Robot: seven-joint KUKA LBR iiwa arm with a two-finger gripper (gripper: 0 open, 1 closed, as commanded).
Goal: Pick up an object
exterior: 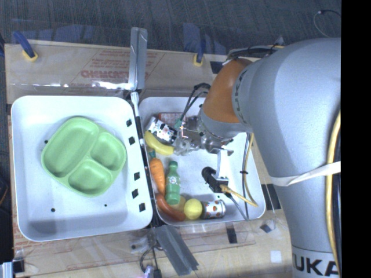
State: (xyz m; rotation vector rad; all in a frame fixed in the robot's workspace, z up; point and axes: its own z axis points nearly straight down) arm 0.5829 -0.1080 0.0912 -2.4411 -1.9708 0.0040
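Note:
My gripper (181, 144) reaches down into the right bin (251, 197), near its upper left part. It sits right beside a yellow banana (157, 144) and a small dark-and-white packet (163, 129). Whether anything is between its fingers cannot be made out. Below it lie an orange carrot (157, 174), a green bottle (172, 183), a yellow lemon (193, 208), a reddish sausage-like piece (167, 208) and a small can (215, 208).
The left bin (35, 213) holds a green divided plate (84, 154). A metal divider (138, 59) stands between the bins at the back. The big grey arm covers the right side of the right bin.

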